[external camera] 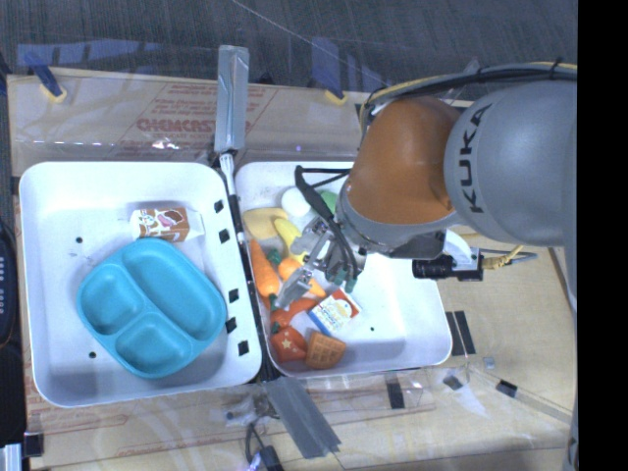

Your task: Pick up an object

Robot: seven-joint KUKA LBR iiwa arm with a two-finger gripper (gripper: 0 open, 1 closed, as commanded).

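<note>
Arm point(471, 165): grey shell with an orange band, nearest the lens; we log it entering from 3 o'clock and covering the upper part of the right bin point(412, 332).

Tool point(316, 263): at the arm's 8 o'clock, low over the pile along the right bin's left wall. We cannot tell whether it is wide or narrow, nor whether anything sits in it.

Pile, right bin: we count a yellow banana-like piece point(285, 232) at 12 o'clock of the tool, an orange carrot-like piece point(265, 273) at 9 o'clock, a small printed carton point(332, 313) at 5 o'clock, and a red piece point(287, 343) beside a brown waffle-like piece point(326, 351) at 6 o'clock.

Left bin point(59, 361): we note a blue divided plate point(149, 307), with a brown-and-white carton point(162, 223) just at its 12 o'clock.

Desk point(510, 361): bears both bins.
</note>
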